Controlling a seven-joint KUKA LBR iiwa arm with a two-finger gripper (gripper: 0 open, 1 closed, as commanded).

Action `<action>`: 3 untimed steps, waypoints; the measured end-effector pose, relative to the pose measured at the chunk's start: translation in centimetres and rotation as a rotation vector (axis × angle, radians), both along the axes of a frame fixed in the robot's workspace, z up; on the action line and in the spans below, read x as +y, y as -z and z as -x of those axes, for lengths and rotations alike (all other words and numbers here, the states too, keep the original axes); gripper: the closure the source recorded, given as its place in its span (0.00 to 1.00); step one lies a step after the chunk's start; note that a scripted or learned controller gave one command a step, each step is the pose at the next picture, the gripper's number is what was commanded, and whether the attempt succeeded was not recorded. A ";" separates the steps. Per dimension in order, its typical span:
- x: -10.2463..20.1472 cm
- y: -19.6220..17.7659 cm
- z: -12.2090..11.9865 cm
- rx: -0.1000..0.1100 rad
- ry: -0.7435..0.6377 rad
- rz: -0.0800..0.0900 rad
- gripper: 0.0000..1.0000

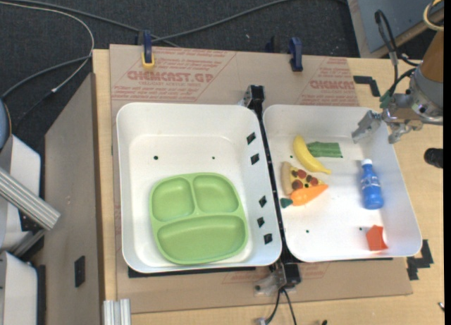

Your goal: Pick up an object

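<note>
Approach stage, nothing lifted yet. Nearest the camera sits the orange block (pixel 375 237), well below the fingers; next the blue bottle (pixel 370 185), lying lengthwise, white cap toward them, the closest target. The banana (pixel 309 154), green piece (pixel 324 149) and carrot (pixel 309 194) lie off to their left. Farthest, the gripper (pixel 381 125) hangs over the right bin (pixel 338 115), fingers spread, empty. Next, I'd say: drop down, straddle the bottle.

Cardboard-covered bench (pixel 211 70) bears two white bins (pixel 134 175) (pixel 402 211) side by side.
</note>
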State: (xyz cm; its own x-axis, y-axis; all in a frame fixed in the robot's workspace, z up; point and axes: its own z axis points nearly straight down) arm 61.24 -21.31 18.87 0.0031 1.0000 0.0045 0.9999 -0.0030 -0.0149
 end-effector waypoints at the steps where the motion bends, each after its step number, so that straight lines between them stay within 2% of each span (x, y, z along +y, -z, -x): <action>1: 0.1 -0.8 -0.3 -0.013 -0.004 0.003 0.00; 3: 0.5 7.9 -1.0 -0.008 -0.005 0.002 0.00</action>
